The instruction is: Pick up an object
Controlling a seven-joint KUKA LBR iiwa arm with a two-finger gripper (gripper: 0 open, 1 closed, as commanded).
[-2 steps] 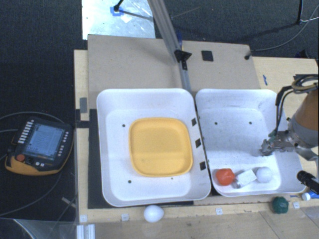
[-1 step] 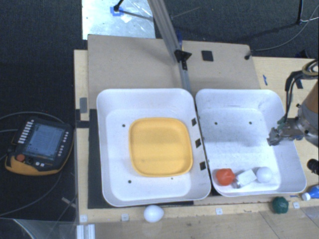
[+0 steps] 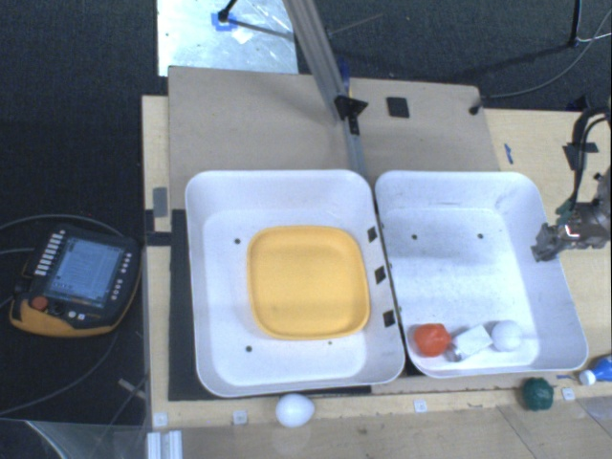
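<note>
Gripper (image 3: 557,240), whose state I cannot tell, sits at the right bin (image 3: 449,191) rim, so it may strike this rim before reaching the red object (image 3: 430,339)

No text, label, brand or number can be read anywhere. The handheld control pendant (image 3: 72,284), left of the left bin (image 3: 215,208), shows a lit screen, its contents too blurred to make out.

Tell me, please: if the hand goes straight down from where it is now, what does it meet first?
Probably the right rim of the right bin. The hand sits over that edge, far from the red object and the white ball. Depth is unclear.
</note>
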